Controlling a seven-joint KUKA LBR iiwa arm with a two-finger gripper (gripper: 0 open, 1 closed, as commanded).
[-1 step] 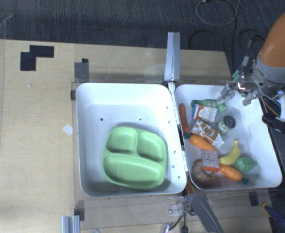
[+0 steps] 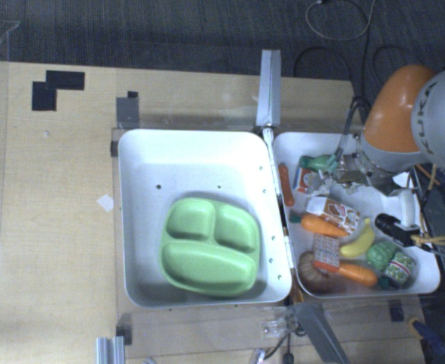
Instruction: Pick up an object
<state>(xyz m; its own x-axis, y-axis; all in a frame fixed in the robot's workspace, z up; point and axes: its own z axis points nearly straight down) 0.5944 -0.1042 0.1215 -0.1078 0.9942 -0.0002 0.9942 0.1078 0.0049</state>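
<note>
Nearest the lens we find the arm (image 2: 427, 120), grey with an orange band, entering from the right edge of the frame and reaching down over the upper part of the right bin (image 2: 432, 283). Beneath it the bench (image 2: 48, 218), pale wood with black marks toward the upper left of the frame, carries both white bins side by side. We record the left bin (image 2: 142, 165) at the centre of the frame holding a green divided tray (image 2: 209, 245), which lies in its lower half. Contents of the right bin are crowded together in its middle and lower portion. We note a red-and-white printed packet (image 2: 339, 214) near the bin's centre, an orange carrot (image 2: 316, 224) just left of it, a yellow banana (image 2: 358, 243) below and right of the packet, a second orange carrot (image 2: 356, 274) near the lower edge, a green printed can (image 2: 395, 266) at the lower right, and a slim red sausage (image 2: 284, 184) lying along the left wall. We place the gripper (image 2: 342, 170) low in the upper middle of the right bin, above the packet and beside a green-and-red item (image 2: 310, 171) we cannot identify. We cannot tell how far apart its parts stand, nor confirm that it has hold of anything.
</note>
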